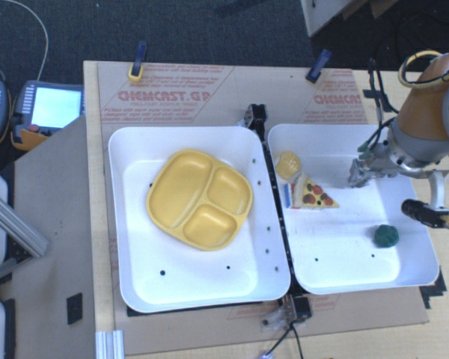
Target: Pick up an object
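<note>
Seen from the one overhead camera, the bench carries two shallow white bins side by side. The left white bin (127,200) holds a yellow plastic plate with three compartments (200,199), lying flat near its middle. The right white bin (337,275) holds the loose pieces: a pale yellow rounded toy, bun-like in shape (288,164), near the top left corner; a flat triangular toy pizza slice with red dots (314,195) just below it, with a thin blue strip (288,195) beside its left edge; and a small dark green ball (386,235) well apart, toward the right wall.

The grey arm's gripper (363,169) reaches in from the right and sits low over the upper middle of the right bin, near the pizza slice but to its right and apart from it. Nothing shows between the jaws, and I cannot tell whether they are parted or closed.

The step in hand looks like the approach, with no object taken yet. The pizza slice seems the nearest candidate; taking it would call for a short shift left and down. It lies flat, so the jaws may slip off its edges.
</note>
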Action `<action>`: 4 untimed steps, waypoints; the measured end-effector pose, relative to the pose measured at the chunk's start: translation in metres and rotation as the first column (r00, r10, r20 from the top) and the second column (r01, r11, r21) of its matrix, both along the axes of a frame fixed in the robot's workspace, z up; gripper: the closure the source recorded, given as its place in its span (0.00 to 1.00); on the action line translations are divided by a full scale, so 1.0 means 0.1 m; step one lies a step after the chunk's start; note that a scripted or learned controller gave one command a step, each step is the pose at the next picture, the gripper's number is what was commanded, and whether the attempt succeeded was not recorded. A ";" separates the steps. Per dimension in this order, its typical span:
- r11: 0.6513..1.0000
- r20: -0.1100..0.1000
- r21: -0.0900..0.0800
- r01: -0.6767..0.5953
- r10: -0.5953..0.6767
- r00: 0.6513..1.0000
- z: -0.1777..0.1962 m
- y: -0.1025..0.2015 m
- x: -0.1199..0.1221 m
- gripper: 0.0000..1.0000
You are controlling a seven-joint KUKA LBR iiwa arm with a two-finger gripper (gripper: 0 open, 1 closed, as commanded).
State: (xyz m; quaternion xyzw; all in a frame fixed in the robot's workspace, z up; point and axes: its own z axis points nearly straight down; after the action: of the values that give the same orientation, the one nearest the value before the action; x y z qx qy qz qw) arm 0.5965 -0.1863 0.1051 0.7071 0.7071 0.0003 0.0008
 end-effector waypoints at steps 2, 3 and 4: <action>1.000 0.002 -0.001 -0.001 0.001 1.000 1.08 -0.05 0.10 1.00; 1.000 0.001 -0.001 -0.001 0.001 1.000 1.16 -0.05 0.10 1.00; 1.000 -0.002 0.001 -0.003 0.003 1.000 1.07 0.45 -0.01 1.00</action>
State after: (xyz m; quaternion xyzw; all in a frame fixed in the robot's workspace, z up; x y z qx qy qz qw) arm 0.5955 -0.1415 0.2120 0.7062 0.7080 -0.0002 -0.0005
